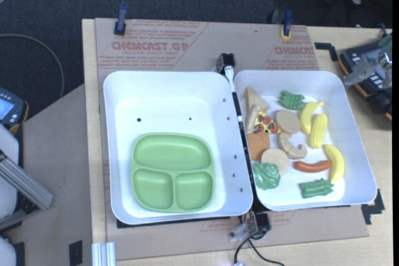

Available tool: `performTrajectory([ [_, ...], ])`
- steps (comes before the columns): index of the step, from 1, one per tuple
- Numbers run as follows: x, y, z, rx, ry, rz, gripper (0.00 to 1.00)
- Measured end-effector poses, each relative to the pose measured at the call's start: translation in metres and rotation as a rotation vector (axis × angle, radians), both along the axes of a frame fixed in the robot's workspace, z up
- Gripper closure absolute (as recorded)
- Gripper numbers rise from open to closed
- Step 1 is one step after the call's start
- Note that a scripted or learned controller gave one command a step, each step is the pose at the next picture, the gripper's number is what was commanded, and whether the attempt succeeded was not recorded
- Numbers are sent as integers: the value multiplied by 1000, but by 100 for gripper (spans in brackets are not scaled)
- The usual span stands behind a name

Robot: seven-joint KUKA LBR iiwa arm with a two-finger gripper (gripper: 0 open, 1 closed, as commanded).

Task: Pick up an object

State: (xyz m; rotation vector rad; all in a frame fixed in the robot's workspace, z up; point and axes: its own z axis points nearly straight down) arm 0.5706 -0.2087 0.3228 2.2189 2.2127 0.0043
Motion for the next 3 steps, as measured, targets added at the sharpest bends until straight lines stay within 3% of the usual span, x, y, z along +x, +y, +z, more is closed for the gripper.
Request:
performTrajectory([
  [1,-69,108,125,5,-8,15,0],
  [2,-67,102,127,2,2,5,100],
  [3,-78,-5,33,3,16,-8,100],
])
